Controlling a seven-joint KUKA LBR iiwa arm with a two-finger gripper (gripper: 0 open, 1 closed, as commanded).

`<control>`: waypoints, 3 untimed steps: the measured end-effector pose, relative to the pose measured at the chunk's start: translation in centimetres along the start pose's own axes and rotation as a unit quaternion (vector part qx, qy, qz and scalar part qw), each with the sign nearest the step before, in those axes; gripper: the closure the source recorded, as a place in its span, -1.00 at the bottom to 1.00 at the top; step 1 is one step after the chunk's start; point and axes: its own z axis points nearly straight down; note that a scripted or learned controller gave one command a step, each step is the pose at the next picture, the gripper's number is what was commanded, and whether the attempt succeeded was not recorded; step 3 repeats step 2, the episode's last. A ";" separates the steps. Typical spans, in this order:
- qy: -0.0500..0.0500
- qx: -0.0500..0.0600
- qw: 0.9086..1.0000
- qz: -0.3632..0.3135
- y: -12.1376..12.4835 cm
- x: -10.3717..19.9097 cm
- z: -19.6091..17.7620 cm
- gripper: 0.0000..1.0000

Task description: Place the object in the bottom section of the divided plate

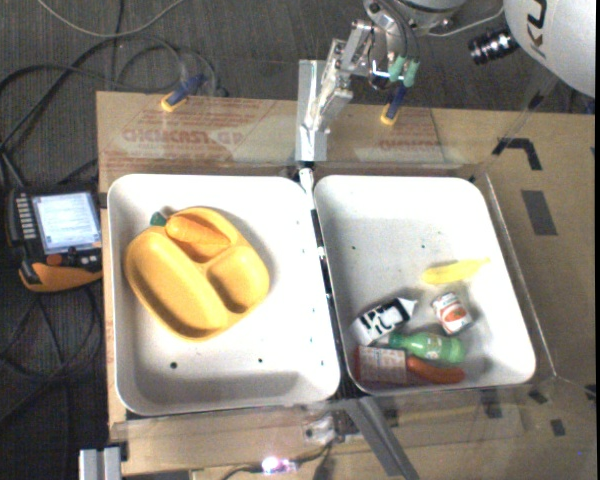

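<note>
The gripper (pixel 327 96) hangs above the bench's far edge, over the seam where the two bins meet. Nothing is visible in its grasp, and whether it is open or closed cannot be told from this angle. That parked spot looks deliberate, since it leaves both bins unobstructed for the camera. The yellow divided plate (pixel 195 273) lies in the left bin (pixel 220 383), nearer the camera than the gripper and off to its left. An orange bread roll (pixel 200 232) lies in the section closest to the gripper, while the large bottom section, farthest from it, is bare. Likely pick candidates cluster in the right bin (pixel 380 213), toward its near right corner: a yellow strip (pixel 456 268), a small can (pixel 452 313), a black-and-white carton (pixel 385 318), a green bottle (pixel 432 348) and a red sausage (pixel 436 373). Which one the task means is unclear; none is placed yet.
</note>
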 end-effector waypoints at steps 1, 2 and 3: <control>0.000 0.000 1.000 0.000 0.0 0.0 0.0 -1.00; -0.002 -0.001 1.000 0.000 0.1 -0.1 -1.0 1.00; -0.002 -0.001 1.000 0.000 0.1 -0.1 -1.0 1.00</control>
